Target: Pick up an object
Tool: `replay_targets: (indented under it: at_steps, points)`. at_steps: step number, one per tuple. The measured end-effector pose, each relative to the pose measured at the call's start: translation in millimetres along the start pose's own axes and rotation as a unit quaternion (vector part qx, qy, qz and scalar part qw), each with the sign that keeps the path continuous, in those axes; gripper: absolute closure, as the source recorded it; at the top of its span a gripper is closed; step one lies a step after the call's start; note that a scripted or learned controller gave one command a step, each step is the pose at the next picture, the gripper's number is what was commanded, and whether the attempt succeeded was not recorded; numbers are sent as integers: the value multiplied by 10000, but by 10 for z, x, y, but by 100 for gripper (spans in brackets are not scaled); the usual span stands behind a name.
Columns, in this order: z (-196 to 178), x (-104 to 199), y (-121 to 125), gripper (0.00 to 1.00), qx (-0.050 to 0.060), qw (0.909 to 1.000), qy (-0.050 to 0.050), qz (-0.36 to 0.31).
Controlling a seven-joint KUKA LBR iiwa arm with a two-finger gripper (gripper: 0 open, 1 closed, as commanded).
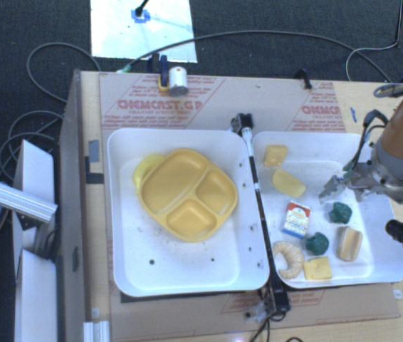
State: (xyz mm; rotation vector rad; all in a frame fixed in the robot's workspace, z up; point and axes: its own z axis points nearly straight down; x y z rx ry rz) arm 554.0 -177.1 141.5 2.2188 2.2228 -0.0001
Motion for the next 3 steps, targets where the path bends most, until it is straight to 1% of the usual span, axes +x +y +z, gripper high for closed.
replay_targets:
  at_steps: [1, 2, 3]
  points:
    - [571, 0, -181, 0, -4, 10000, 0, 0]
    - [464, 0, -171, 100, -18, 10000, -2, -5]
    - [-445, 1230, 409, 100, -27, 10000, 17, -24]
